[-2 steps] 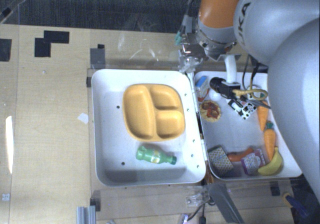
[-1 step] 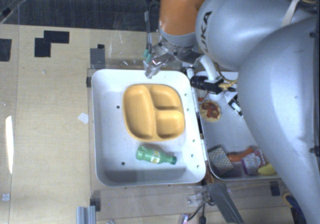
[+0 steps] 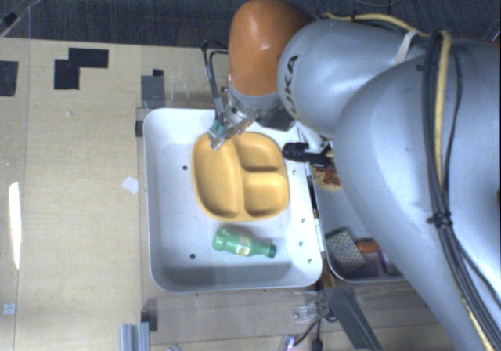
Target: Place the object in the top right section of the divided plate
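The grey KUKA arm (image 3: 391, 130) fills the right side of the camera view, its orange band (image 3: 258, 44) lying just beyond the far edge of the left white bin (image 3: 160, 208). That bin holds a yellow divided plate (image 3: 239, 177) in its far half; the plate has one long section along its left side and two smaller sections on its right, one farther from the camera and one nearer. The second white bin (image 3: 333, 259) sits to the right of the plate, largely hidden under the arm, with a few small items in it that are too covered to name. The gripper (image 3: 221, 132) hangs over the plate's far left rim, at the top end of the long section; something small and pale greenish shows at its tip, but whether that is a held thing or part of the tool cannot be told, nor can the spread of the tool. A green bottle (image 3: 244, 244) lies on its side on the bin floor just beside the plate's near edge, apart from the gripper. Its long axis runs left to right, tilted slightly, with the narrower end towards the right and a touch nearer the camera.
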`<state>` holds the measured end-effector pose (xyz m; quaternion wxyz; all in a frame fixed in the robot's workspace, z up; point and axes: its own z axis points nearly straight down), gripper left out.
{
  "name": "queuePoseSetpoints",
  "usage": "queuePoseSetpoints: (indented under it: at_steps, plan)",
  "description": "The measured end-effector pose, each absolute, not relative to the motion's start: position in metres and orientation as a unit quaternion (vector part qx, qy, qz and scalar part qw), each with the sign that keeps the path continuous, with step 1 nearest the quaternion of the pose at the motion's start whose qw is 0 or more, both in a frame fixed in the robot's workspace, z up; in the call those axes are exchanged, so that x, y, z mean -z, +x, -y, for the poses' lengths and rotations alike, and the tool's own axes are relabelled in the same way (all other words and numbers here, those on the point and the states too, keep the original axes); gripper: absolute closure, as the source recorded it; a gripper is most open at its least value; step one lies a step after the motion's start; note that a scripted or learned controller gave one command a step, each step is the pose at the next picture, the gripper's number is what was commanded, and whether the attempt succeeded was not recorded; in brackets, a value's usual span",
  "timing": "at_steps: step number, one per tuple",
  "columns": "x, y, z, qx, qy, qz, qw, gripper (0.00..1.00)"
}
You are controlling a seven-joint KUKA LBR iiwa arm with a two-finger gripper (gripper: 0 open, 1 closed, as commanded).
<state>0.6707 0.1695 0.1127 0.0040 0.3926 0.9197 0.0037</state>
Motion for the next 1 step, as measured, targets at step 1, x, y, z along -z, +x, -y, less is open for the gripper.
queuePoseSetpoints:
  at_steps: [1]
  plan:
    - [-0.1108,0.6649,-0.1761,-0.0010,0.389,-0.921,-0.008,0.00]
